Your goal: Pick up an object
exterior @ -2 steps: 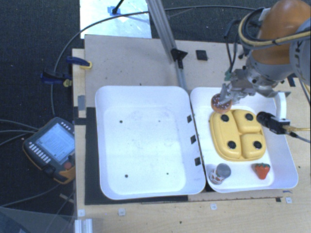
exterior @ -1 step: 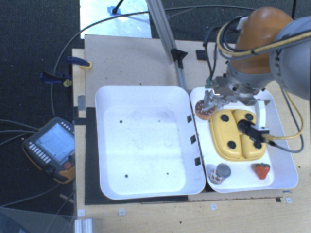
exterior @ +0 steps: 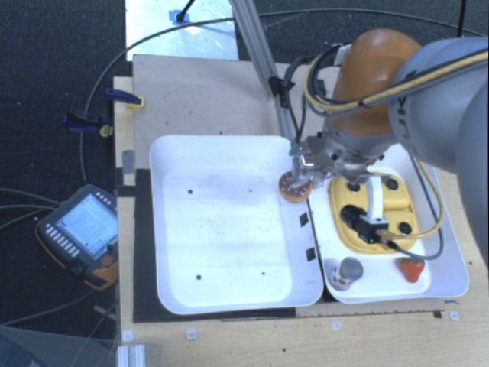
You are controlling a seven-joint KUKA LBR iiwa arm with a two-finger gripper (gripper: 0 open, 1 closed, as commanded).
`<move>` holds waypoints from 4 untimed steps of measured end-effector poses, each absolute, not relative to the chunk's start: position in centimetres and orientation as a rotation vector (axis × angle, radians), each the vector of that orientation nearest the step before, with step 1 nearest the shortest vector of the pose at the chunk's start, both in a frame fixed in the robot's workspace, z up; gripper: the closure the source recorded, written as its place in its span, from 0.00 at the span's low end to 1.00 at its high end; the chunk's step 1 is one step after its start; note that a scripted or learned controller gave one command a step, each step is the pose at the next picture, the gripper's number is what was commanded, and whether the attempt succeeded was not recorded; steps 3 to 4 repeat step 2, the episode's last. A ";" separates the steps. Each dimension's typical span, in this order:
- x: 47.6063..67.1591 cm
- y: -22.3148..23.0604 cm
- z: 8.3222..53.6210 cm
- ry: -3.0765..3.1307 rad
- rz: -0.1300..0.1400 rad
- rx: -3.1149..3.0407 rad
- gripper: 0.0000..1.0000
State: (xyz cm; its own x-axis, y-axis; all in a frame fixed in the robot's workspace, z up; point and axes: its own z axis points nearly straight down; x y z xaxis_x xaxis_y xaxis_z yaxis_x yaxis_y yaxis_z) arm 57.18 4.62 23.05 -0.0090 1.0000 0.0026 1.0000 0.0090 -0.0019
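My gripper [exterior: 298, 176] hangs over the divide between the two bins, at the right rim of the left bin [exterior: 221, 281]. A small round brown disc with a pale speckled face [exterior: 292, 188] sits at its fingertips, and the fingers are shut on its upper edge. The disc hangs over the left bin's right wall. In the right bin [exterior: 451, 277] lies a yellow moulded piece with dark holes [exterior: 397, 205], partly covered by my wrist. A small grey-topped cup [exterior: 345, 272] and a red-orange lump [exterior: 412, 268] lie near that bin's front edge.
The big grey arm with its orange band [exterior: 374, 75] covers the back of the right bin. A slanted metal pole [exterior: 256, 37] crosses behind the left bin. A teach pendant [exterior: 80, 232] lies off the bench at the left, and blue clamps [exterior: 114, 98] grip the bench's left edge.
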 end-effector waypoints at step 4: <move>55.8 8.7 22.5 -2.225 -0.001 -2.216 0.00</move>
